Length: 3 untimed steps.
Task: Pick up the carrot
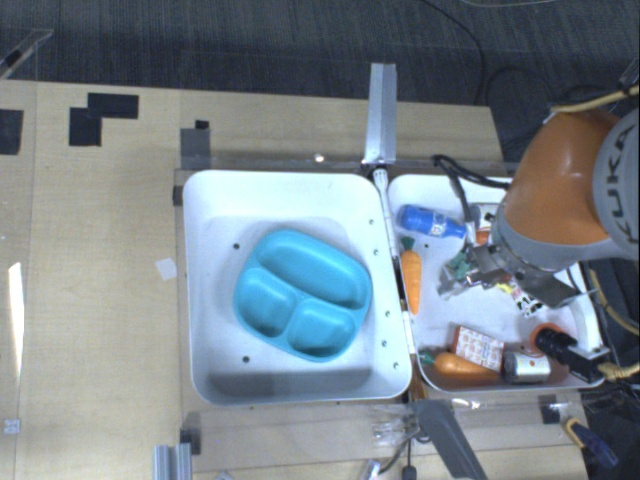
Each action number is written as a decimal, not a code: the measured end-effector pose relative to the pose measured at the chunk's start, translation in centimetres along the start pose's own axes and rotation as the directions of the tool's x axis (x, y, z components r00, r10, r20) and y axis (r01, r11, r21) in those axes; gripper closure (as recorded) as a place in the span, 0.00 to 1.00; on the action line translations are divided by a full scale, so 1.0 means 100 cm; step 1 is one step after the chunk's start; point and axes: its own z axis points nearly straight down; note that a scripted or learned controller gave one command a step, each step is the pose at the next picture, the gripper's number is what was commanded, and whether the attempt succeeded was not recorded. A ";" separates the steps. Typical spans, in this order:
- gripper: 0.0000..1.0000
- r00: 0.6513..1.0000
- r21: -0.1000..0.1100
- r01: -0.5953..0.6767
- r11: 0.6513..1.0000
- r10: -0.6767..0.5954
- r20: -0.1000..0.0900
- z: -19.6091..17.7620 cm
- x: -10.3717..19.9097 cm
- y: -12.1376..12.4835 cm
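Hangs over the middle of the right bin (432, 193), the gripper (462, 274); grip state impossible to tell from here. Needs a shift toward the divider, where the carrot (411, 280) lies lengthwise against the bin's left wall. Best to square across its width and descend clear of that wall. Blue bottle (431, 221) near its top end.

gripper (458, 276) over right bin (432, 340) | carrot (411, 281) just left of it, along bin's left wall | blue bottle (431, 222) beyond it | small box (477, 346) nearer camera | blue divided tray (302, 293) in left bin (215, 268), far left
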 end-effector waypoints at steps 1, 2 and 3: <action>1.00 0.996 0.006 0.090 0.996 -0.090 -0.002 0.013 -0.037 -0.013; 1.00 0.992 0.005 0.125 0.992 -0.125 -0.002 0.020 -0.048 -0.017; 1.00 0.994 0.005 0.109 0.994 -0.109 -0.002 0.023 -0.041 -0.014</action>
